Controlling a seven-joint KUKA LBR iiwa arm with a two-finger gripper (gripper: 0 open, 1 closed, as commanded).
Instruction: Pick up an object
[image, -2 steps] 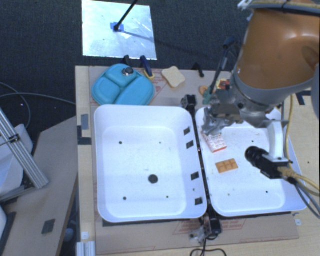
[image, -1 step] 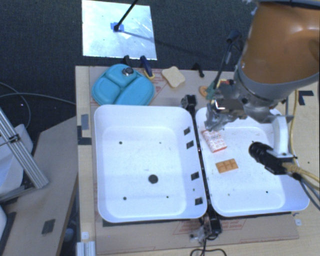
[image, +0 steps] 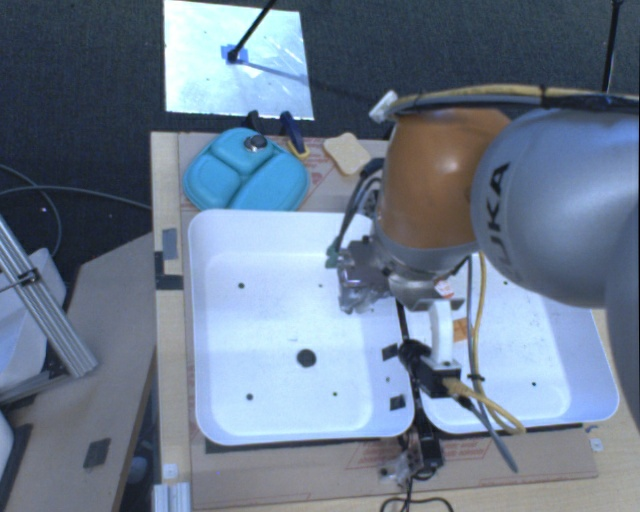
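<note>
Arm (image: 520, 190) over white bins (image: 225, 300) — dark carpet (image: 80, 90).

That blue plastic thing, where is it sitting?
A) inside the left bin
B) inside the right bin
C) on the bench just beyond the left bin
C: the blue plastic thing lies on the bench, past the far rim of the left bin.

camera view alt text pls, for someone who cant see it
A grey arm with an orange band reaches in from the right, its hand low over the right side of the left white bin, where a small dark object lies. A blue tray and a tan sponge sit on the bench beyond the bins.
</note>
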